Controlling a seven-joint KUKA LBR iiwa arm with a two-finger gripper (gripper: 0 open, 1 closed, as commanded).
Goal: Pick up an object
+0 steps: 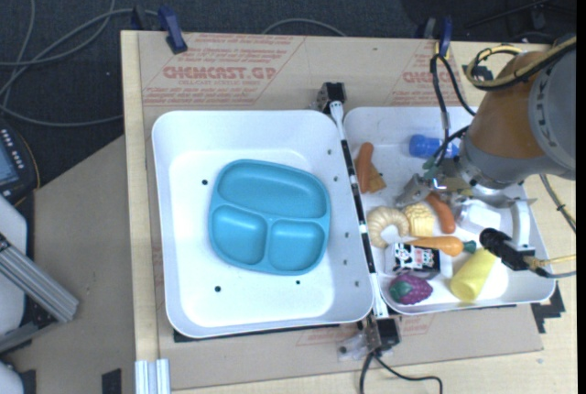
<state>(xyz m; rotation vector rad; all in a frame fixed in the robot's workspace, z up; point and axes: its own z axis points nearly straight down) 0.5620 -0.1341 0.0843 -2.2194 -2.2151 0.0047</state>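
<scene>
Object candidates all lie in the right bin (pixel 536 291); the corn (pixel 419 220) and croissant (pixel 385 223) sit nearest the gripper (pixel 432 189). We judge this the approach step. We cannot tell the gripper's state. Next: centre over one item, descend. Table (pixel 229 71) print reads roughly "CHEMCAST GP".

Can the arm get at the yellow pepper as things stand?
Probably yes. The yellow pepper lies near the front-right corner of the right bin, uncovered from above, and the gripper hovers in the same bin.
</scene>
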